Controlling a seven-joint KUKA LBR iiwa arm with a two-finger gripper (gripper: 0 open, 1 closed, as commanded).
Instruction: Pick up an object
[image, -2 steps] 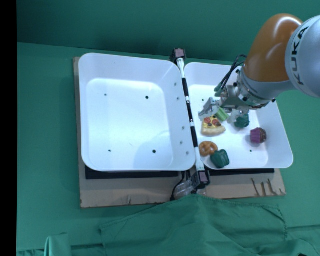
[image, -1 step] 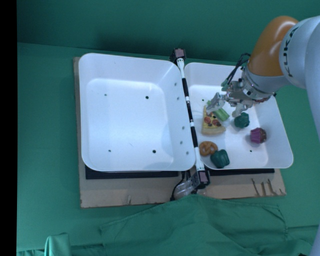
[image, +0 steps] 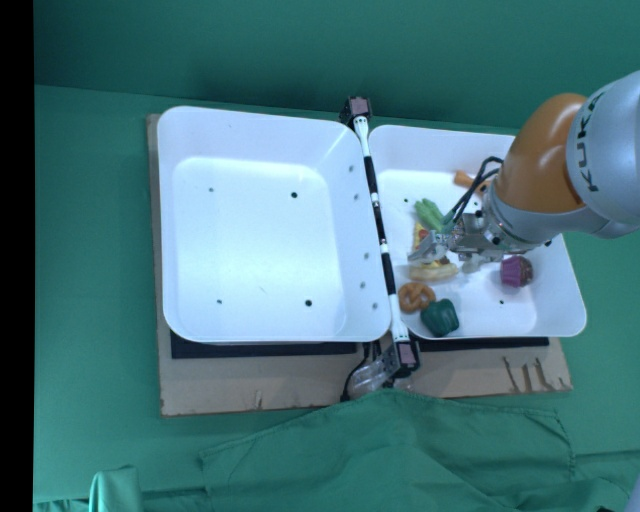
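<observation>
1. While the grey arm (image: 590, 170) bends low from the right, its end effector (image: 440, 243) hangs over a pizza slice (image: 432, 262) in the right bin (image: 560, 320); its opening I cannot tell.
2. Beside lie a glossy brown pretzel (image: 415, 296), a lumpy green pepper (image: 440, 317) and a purple cupcake (image: 516, 271).

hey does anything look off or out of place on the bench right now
Nothing looks spilled or broken. All the toy food, including the pretzel, green pepper and purple cupcake, lies in the right bin. One oddity: rumpled green cloth overlaps the cardboard base's front edge.
</observation>
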